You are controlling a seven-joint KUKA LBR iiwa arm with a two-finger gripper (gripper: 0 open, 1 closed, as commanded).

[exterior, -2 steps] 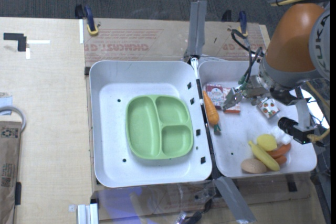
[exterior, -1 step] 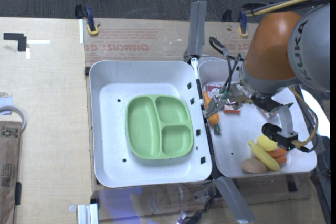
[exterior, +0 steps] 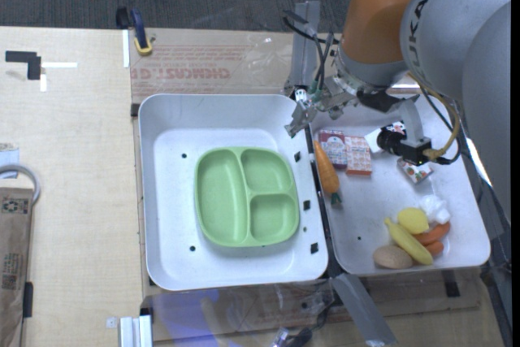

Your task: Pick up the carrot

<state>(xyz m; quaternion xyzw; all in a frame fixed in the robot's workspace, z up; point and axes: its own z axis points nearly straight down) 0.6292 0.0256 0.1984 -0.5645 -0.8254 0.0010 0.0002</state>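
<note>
While the arm [exterior: 422, 20] is reaching in from three o'clock, we are watching its gripper [exterior: 313, 106] hanging over the wall between the two bins, at about twelve o'clock from the carrot [exterior: 327, 168]. We are not able to tell from this slant how the jaws stand. The carrot is lying in the right bin [exterior: 471, 199], tight along its nine o'clock wall, just beside a small printed box [exterior: 347, 152] at its two o'clock side.

To do the pick well, we are judging that the gripper should be coming down toward six o'clock onto the carrot's thick middle, closing across its width and keeping clear of the wall and the box.

The carrot's long axis is running roughly twelve to six, leaning slightly toward five o'clock, with the darker end at the bottom.

In the left bin [exterior: 162, 175] a green divided plate [exterior: 244, 195] is sitting apart from all this.
</note>
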